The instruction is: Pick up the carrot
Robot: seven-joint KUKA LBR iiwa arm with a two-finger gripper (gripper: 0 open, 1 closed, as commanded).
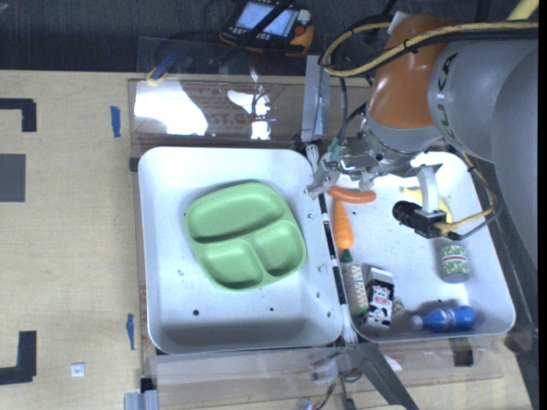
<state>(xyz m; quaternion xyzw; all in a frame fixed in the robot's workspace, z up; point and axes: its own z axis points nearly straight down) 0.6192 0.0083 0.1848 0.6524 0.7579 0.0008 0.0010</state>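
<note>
Orange carrot (pixel 343 227) lies unlifted at right bin's (pixel 487 254) left wall | my pincer (pixel 342 171) hovers just above its top end | fingers: cannot tell | grasp and lift remain

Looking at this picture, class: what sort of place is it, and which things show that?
Probably a robotics lab bench: a grey arm with cables reaches over two white bins, and a handheld control pendant lies behind.
</note>
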